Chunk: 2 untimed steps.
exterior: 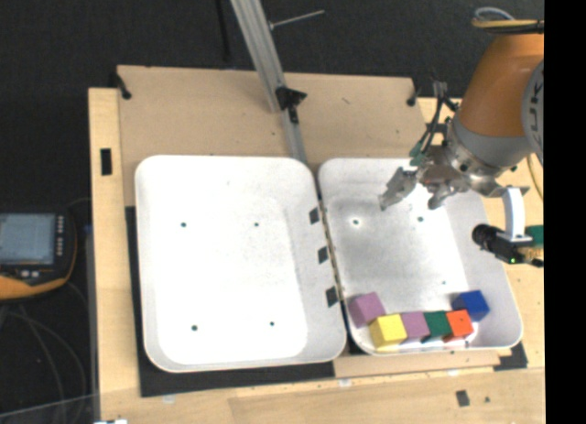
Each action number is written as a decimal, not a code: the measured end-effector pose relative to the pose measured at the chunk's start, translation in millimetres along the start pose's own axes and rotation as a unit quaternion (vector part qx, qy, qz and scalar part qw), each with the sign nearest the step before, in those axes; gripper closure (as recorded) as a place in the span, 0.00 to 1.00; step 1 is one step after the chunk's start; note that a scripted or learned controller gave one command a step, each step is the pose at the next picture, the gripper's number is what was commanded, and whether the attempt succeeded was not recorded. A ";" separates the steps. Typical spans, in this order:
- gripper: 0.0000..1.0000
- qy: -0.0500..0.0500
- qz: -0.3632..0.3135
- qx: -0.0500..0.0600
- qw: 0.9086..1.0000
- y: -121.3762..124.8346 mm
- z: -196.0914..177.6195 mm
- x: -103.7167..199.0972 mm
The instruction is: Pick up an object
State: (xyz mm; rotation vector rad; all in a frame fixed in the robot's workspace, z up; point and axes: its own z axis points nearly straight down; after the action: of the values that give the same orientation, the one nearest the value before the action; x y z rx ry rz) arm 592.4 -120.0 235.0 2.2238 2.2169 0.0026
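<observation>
Several small blocks lie along the near edge of the right bin (403, 239): a purple block (366, 307), a yellow block (388, 329), a second purple block (415, 324), a green block (437, 323), an orange block (458, 323) and a blue block (472, 303). My gripper (417, 190) hangs over the far part of the right bin, well away from the blocks. Its two fingers are spread apart, open, with nothing between them.
The left bin (229, 257) sits beside the right one, with clips along the shared edge. A slanted metal rail (261, 47) rises from behind the bins. A black and green fixture (504, 241) sticks in at the right bin's right side.
</observation>
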 end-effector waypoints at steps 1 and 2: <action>1.00 0.000 0.001 -0.002 1.000 0.7 -11.0 -1.2; 1.00 0.001 -0.005 0.002 1.000 -25.3 10.1 60.4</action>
State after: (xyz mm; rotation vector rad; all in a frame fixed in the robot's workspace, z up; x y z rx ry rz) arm 567.3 -59.5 224.8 2.2162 2.2295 -0.0002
